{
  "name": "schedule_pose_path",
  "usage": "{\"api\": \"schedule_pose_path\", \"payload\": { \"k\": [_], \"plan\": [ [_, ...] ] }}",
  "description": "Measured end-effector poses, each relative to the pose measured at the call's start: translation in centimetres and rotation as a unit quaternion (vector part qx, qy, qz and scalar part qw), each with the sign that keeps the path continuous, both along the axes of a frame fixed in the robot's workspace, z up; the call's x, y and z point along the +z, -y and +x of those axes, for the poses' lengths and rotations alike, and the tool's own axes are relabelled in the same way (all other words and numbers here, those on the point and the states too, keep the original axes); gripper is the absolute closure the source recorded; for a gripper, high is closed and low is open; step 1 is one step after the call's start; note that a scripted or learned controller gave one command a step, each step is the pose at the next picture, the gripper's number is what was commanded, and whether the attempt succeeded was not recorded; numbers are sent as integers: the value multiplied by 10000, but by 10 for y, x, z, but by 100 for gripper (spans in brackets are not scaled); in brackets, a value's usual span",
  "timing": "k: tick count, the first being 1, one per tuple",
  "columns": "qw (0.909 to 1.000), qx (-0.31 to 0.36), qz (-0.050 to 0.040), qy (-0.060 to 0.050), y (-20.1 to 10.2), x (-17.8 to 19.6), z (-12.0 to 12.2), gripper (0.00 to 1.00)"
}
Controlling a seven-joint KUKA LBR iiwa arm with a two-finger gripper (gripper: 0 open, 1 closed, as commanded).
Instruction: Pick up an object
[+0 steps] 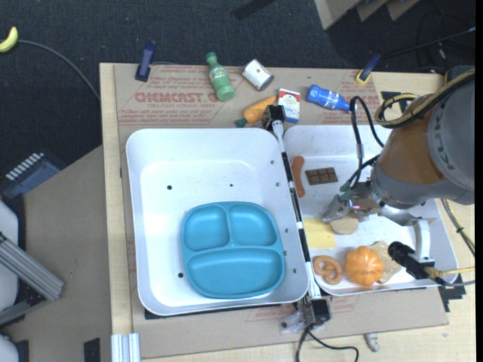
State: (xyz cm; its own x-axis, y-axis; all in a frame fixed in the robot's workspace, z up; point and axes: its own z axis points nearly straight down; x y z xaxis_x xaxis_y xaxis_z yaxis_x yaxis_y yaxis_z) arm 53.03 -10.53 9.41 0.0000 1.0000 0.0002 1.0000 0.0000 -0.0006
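The gripper (341,211) sits low on a tan piece (346,225); finger state I cannot tell; crowded cheese (318,234) and orange (364,266) risk a botched grasp.

The arm (445,142) is grey and rounded, with an orange band (407,153) and black cables (362,138) alongside.

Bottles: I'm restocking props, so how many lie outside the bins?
2. A green bottle lies on the board behind the left bin; a blue bottle lies behind the right bin.
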Motion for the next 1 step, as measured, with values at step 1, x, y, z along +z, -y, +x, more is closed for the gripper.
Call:
{"api": "schedule_pose_path", "payload": {
  "k": [1],
  "plan": [
    [10000, 8, 3, 11, -62, 91, 6, 100]
  ]
}}
